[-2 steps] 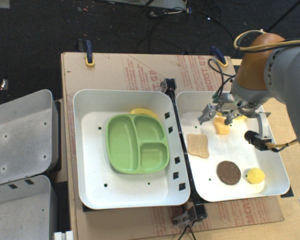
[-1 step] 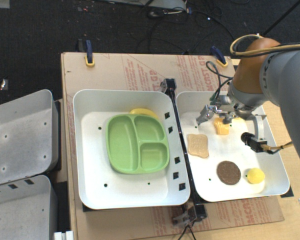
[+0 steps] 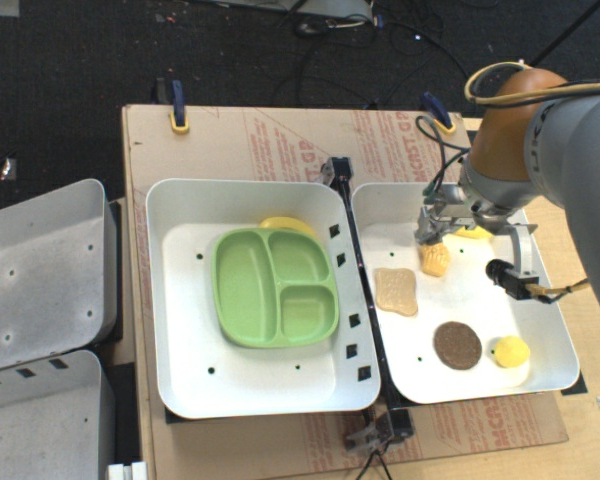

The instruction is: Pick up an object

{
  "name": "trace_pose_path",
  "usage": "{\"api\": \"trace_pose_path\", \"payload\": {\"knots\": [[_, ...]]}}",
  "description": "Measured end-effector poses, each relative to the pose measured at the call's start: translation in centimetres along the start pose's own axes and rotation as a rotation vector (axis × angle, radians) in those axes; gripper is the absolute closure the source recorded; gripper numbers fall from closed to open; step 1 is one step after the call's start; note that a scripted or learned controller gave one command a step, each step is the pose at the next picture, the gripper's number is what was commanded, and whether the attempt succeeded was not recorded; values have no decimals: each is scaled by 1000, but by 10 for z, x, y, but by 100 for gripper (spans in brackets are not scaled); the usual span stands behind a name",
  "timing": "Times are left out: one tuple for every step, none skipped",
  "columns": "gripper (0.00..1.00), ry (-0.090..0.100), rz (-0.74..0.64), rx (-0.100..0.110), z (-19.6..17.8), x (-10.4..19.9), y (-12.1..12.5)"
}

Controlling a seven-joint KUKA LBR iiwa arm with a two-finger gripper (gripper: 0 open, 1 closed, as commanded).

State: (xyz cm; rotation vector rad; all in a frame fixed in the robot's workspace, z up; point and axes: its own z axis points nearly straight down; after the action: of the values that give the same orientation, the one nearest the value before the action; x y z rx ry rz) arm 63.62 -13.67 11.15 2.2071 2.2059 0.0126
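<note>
- I read the tool (image 3: 438, 230) as lowered into the right bin (image 3: 560, 368) near its far edge; whether it is released or clenched I cannot tell.
- The corn piece (image 3: 436, 259) lies just beside it, the likely target.
- Toast slice (image 3: 396, 291), brown disc (image 3: 458, 345) and yellow ball (image 3: 510, 350) sit nearer the front edge.
- The green tray (image 3: 275, 288) occupies the left bin (image 3: 180, 368).

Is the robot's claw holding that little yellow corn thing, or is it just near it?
It cannot be told. The gripper sits right above the yellow corn piece in the right bin, touching or nearly touching its top end.
</note>
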Motion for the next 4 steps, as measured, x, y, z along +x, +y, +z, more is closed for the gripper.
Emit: {"api": "trace_pose_path", "payload": {"knots": [[100,7,-3,13,-62,-4,9],[100,8,-3,15,-95,-4,11],[100,10,-7,21,-94,46,5],[100,11,-8,20,-108,90,-11]]}}
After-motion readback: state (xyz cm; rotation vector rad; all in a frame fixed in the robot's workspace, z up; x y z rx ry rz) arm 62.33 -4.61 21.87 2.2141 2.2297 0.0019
